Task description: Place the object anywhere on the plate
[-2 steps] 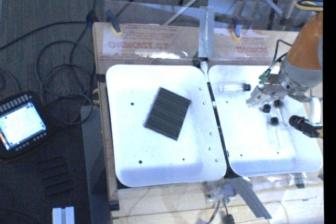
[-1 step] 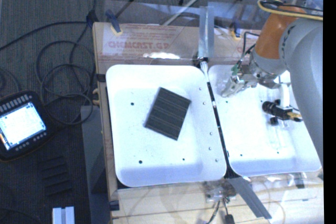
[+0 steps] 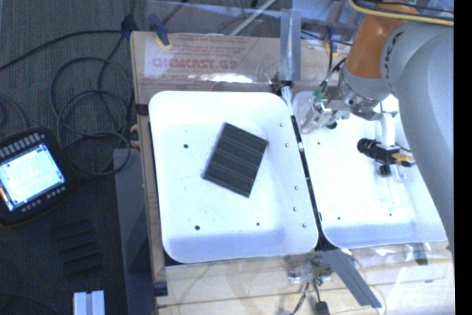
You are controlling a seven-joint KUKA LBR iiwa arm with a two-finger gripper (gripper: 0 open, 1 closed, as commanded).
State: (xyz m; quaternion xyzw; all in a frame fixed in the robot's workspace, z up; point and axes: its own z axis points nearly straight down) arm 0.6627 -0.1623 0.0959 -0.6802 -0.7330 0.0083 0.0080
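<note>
Arm: grey with an orange band, entering from the upper right of the frame, its gripper over the upper-left corner of the right bin, close to the wall between the bins; whether it is open, closed or holding anything cannot be told. Dark ribbed plate: rectangular, lying flat and turned at a slant in the middle of the left bin, well apart from the gripper.

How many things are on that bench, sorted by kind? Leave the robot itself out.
White bins: 2 (left bin, right bin)
Dark ribbed slab: 1, lying flat in the left bin
Total: 3
</note>
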